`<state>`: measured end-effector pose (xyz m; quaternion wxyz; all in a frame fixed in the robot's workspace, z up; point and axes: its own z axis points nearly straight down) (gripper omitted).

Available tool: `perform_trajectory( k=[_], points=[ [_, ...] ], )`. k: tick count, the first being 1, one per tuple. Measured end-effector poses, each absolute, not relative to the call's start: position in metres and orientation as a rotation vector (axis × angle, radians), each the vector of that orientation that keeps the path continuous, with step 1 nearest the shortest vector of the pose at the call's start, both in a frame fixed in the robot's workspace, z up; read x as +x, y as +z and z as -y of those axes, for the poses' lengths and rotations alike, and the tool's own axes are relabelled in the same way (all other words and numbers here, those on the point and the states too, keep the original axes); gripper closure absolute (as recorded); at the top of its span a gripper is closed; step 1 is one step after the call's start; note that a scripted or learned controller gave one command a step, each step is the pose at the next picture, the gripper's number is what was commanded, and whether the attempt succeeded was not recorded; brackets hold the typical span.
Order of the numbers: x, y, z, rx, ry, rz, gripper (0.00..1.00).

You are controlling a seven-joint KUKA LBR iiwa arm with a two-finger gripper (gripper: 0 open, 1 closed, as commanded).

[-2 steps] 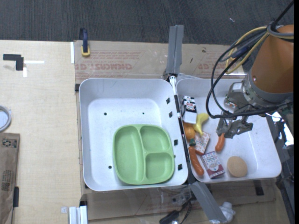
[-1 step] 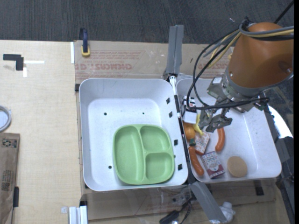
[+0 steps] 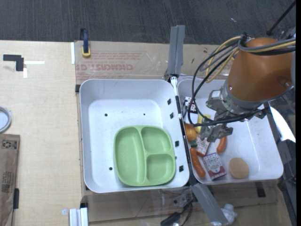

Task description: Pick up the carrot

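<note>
The carrot (image 3: 196, 164) lies along the right bin's (image 3: 263, 177) left wall, below-left of the gripper (image 3: 212, 133) and beside a red packet (image 3: 214, 166). It is judged light, stiff and smooth; grasp mid-length, across its width. Gripper closure cannot be determined.

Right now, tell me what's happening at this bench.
A grey KUKA arm with an orange band reaches in over the right bin, its gripper low among the items there. The carrot lies along that bin's left wall, not lifted. Near it sit a small red-and-white carton, a tan egg-shaped item and an orange fruit. The left bin holds a green divided plate.
</note>
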<state>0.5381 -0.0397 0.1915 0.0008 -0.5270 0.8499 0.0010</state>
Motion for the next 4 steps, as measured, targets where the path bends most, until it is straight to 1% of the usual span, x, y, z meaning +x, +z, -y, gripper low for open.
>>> perform_trajectory(
  k=[1, 2, 3, 4],
  points=[
    [0.522, 0.191, 0.023, -2.119, 0.004, -2.317, 1.00],
    [0.579, 0.191, 0.060, -2.139, 0.004, -2.295, 1.00],
    [0.624, 0.193, 0.117, -2.507, 0.002, -1.884, 1.00],
    [0.625, 0.202, 0.116, -2.496, 0.005, -1.890, 1.00]
  ],
)
